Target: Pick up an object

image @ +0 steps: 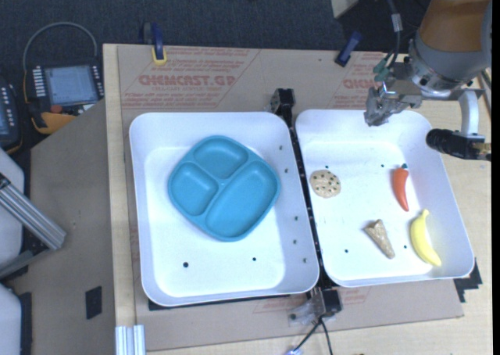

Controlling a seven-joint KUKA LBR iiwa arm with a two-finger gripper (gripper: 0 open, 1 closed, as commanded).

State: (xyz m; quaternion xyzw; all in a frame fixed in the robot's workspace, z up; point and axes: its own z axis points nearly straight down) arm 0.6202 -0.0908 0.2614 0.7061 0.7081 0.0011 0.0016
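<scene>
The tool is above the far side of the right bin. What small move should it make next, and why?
Probably it should travel toward the near side of the right bin and stop over the carrot. The tool hangs at the bin's far edge with nothing under it, and the carrot lies apart from the banana and cookie, so it looks like the closest free target.

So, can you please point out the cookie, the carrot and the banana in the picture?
cookie (324,183), camera view, middle of its round top.
carrot (401,188), camera view, middle of the orange body.
banana (423,239), camera view, middle of the yellow curve.
</scene>
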